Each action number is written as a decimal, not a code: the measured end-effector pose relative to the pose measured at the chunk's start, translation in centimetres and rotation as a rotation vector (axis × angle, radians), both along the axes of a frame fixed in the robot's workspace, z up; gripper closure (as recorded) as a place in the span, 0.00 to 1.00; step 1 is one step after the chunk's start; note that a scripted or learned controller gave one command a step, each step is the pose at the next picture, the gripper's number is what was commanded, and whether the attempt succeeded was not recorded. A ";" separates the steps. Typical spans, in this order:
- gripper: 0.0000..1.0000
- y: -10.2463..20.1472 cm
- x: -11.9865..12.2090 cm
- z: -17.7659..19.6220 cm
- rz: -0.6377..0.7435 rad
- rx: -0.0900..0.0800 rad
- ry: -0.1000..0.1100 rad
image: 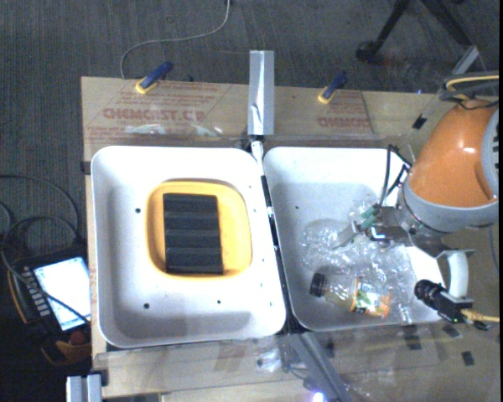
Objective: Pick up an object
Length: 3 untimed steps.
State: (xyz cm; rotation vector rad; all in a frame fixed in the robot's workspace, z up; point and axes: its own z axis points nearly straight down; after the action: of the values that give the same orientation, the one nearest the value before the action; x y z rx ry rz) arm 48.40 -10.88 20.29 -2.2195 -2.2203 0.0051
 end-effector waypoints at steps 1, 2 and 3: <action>0.00 -6.8 5.2 -4.4 -0.128 0.002 0.000; 0.00 -8.4 4.6 -10.6 0.054 0.001 -0.010; 0.00 -7.6 9.5 -5.8 0.049 0.001 -0.003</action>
State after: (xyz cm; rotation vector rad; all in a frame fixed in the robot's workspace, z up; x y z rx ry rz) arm 57.91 -18.45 14.48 -2.1653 -2.2752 0.0013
